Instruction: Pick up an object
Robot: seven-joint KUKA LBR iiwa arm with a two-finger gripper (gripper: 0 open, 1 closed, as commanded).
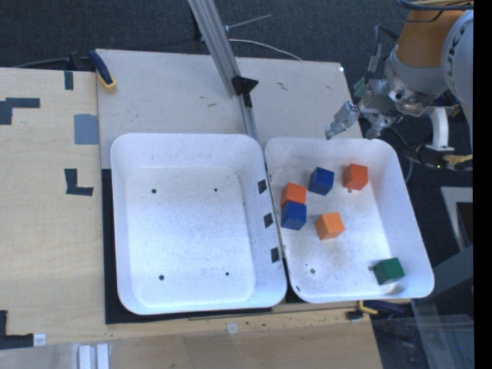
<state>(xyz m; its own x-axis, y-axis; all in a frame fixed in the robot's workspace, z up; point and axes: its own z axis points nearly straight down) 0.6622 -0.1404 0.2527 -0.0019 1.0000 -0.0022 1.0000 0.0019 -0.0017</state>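
The right bin (407,206) holds several small cubes. A blue cube (321,181) and an orange-red cube (355,176) lie near its far side. Another orange-red cube (294,194) touches a second blue cube (293,215) by the left wall. An orange cube (329,225) sits mid-bin, and a green cube (388,270) rests in the near right corner. My gripper (357,124) hangs above the bin's far rim, beyond the cubes, open with nothing between its fingers.
The left bin (123,206) lies beside the right one, with black clips along the shared wall. A slanted aluminium post (219,41) rises behind the bins. A blue and yellow clamp (102,69) lies at the bench's far left.
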